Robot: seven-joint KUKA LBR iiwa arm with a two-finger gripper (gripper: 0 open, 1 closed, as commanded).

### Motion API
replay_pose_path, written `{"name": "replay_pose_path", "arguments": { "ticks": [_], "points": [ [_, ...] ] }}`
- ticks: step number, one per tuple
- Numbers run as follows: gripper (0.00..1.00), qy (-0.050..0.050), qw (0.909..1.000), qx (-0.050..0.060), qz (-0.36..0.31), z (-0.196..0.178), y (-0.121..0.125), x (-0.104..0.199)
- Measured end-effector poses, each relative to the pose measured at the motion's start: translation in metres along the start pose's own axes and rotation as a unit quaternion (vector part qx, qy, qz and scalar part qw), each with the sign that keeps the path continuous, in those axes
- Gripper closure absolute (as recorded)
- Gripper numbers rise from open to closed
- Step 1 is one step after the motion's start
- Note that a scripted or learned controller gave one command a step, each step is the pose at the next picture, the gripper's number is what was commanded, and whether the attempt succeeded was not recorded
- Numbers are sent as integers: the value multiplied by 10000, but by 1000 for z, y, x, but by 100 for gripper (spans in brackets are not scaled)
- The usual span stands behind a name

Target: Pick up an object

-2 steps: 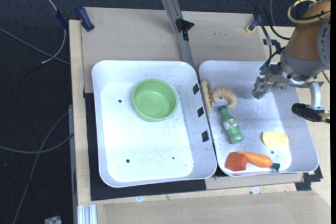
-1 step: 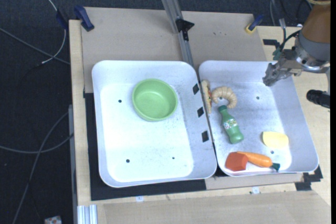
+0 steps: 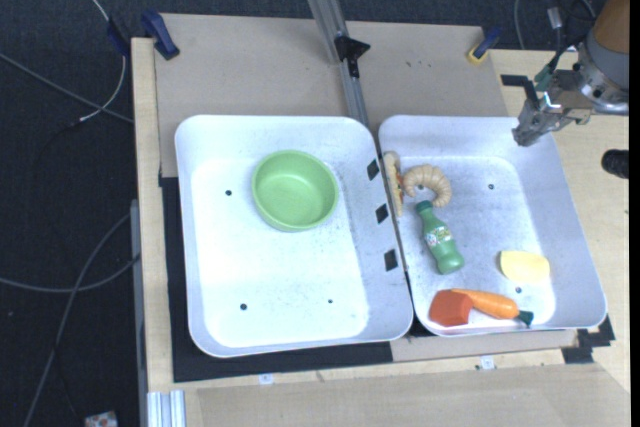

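Gripper (image 3: 530, 131) hovers over right bin (image 3: 560, 177) far corner; finger opening unclear, cannot tell. Green bottle (image 3: 439, 239), carrot (image 3: 488, 304), yellow piece (image 3: 524, 266) all well below-left of fingers. Risk: descent here closes on bare bin rim.

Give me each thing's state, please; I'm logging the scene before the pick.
green bowl: upright in the left bin, nothing in it
green bottle: lying on its side, right bin
carrot: lying flat, near front rim
yellow piece: lying flat
tan croissant: lying beside the bottle's cap
gripper: above right bin's far corner, holding nothing
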State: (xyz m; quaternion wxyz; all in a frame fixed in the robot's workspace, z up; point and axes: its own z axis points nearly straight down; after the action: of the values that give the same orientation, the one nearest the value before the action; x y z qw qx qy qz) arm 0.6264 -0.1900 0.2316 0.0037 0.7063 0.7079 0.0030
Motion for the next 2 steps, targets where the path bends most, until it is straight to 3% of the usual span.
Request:
{"name": "replay_pose_path", "arguments": {
  "ticks": [1,2],
  "points": [
    [100,0,10000,7,1,-39,2,0],
    [100,39,10000,88,-22,-25,11,59]
  ]
}}
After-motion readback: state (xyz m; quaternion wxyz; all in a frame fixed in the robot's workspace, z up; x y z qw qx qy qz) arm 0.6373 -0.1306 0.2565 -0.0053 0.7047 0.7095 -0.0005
